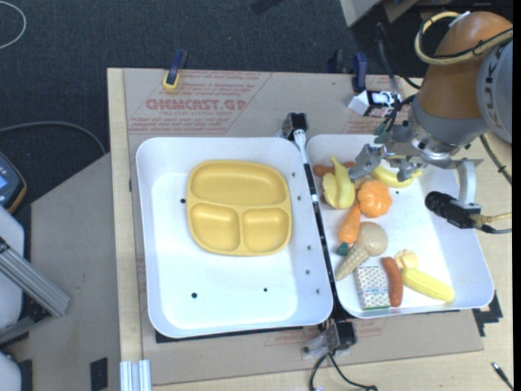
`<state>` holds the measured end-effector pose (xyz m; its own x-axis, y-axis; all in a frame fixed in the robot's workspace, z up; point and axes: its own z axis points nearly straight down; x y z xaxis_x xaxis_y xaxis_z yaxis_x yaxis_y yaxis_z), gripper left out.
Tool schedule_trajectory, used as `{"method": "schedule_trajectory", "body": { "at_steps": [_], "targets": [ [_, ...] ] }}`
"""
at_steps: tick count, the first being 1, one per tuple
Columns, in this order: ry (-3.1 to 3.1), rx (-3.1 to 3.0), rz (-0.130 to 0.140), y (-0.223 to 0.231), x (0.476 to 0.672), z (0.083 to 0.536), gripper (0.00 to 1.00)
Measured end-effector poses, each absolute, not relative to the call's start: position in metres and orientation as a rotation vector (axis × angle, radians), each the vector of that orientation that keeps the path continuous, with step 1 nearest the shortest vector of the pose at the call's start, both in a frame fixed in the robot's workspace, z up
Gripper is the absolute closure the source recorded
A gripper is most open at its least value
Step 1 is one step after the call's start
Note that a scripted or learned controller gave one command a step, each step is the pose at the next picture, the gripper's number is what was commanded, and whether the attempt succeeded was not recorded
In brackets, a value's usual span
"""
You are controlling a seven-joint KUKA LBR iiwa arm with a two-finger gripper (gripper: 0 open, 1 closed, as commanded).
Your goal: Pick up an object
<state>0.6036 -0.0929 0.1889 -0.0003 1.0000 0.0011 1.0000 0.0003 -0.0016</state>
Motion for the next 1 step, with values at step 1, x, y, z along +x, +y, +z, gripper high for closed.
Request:
{"method": "schedule_trajectory", "body": {
  "at_steps": [1],
  "targets": [
    [-2.217, -2.219, 0.005, -0.0970, 0.6035, 0.1452, 0.00]
  ]
}}
